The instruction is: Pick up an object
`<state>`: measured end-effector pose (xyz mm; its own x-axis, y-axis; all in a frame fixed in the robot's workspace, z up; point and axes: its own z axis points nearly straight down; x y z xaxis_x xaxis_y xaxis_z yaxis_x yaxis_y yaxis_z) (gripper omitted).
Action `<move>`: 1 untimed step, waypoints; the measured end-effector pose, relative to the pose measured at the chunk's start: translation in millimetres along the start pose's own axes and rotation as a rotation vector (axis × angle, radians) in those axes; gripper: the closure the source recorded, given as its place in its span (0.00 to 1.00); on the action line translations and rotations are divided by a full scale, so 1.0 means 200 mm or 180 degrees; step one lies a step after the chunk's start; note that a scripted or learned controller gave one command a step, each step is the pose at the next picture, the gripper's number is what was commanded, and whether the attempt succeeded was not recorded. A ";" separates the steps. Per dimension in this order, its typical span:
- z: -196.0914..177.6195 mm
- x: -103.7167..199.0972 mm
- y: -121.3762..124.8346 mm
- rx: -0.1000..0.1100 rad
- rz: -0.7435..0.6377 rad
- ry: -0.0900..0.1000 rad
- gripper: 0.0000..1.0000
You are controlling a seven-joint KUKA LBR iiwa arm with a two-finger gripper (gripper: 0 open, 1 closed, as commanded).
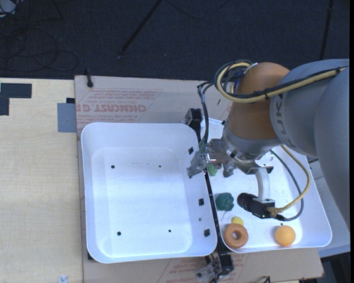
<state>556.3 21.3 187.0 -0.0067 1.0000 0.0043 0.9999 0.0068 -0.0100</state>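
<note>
Gripper [211,168] hangs at the right bin's [318,232] left wall, near the divider; whether the fingers are spread or closed cannot be told, and nothing is seen between them. Candidate objects lie toward 5 o'clock from it: a dark green lump [225,201] nearest, then a glazed doughnut [236,236] with a small yellow piece [237,221] touching, and an orange ball [285,235] farther off. Left bin [106,158] sits at 9 o'clock. Desk [29,187] is pale wood; dark floor with cables behind

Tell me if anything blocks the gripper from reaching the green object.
Nothing visible does. The gripper is just above the green object in the right bin, with bare white floor between them.
</note>
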 end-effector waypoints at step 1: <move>-0.05 0.25 0.45 -0.0047 0.0004 -0.0010 0.00</move>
<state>646.8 71.5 195.6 -0.0055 1.0000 0.0011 1.0000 0.0054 0.0046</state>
